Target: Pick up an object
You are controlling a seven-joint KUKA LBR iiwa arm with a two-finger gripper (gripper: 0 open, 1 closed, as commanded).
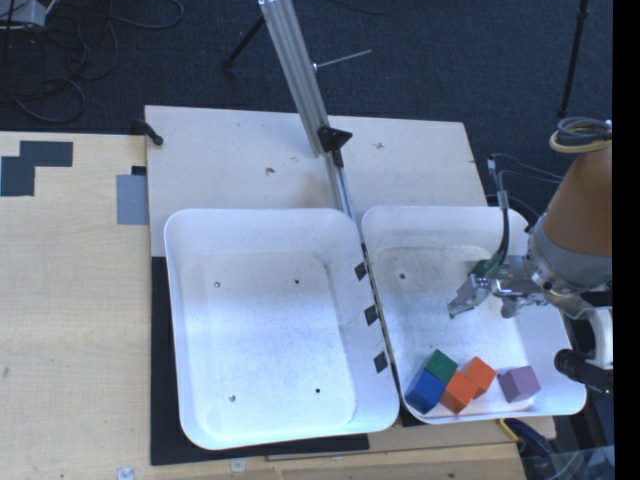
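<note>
Hovering pincer [478, 296] over right bin [420, 230], grip state unreadable | blocks [462, 380] clustered at near edge, apart from pincer | nothing grasped

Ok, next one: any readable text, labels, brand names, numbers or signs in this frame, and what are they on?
None can be read.
The blue block, green block, orange block and purple block show plain faces.
The right bin and left bin carry no print.
The gripper and the arm show no legible marking; any there is too small to make out.
</note>
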